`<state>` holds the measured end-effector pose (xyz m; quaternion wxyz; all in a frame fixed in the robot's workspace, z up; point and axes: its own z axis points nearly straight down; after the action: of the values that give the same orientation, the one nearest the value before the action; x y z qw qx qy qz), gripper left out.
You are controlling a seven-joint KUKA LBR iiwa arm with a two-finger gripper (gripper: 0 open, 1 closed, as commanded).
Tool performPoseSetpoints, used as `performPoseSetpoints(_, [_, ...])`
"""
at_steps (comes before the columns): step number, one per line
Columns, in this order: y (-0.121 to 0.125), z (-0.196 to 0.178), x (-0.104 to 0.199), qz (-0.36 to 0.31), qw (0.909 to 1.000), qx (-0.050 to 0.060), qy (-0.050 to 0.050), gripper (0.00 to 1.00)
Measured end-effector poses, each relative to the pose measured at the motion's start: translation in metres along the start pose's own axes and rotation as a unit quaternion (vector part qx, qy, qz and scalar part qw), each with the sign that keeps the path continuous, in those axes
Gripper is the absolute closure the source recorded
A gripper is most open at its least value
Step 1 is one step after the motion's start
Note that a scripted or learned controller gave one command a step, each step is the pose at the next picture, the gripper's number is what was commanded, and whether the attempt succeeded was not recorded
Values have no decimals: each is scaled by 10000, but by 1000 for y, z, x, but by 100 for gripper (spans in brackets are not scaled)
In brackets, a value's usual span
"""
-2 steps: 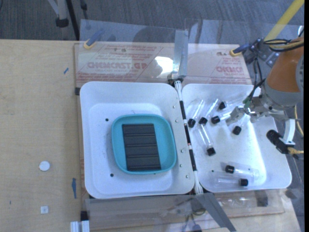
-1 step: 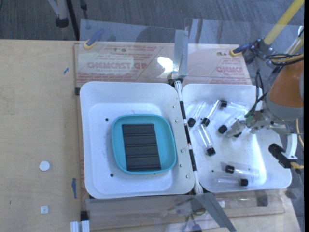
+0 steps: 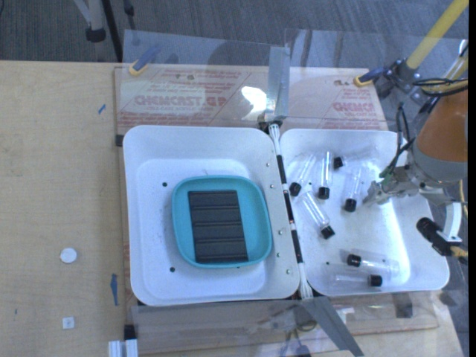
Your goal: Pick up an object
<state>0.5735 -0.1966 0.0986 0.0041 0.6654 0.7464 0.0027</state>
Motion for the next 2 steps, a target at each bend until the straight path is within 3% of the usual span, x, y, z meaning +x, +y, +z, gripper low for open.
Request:
performPoseSetpoints(1, [8,-72,40,-389,9992,34,7,100])
performPoseSetpoints(2, [21,-13,-8,-516,9987,40,13,100])
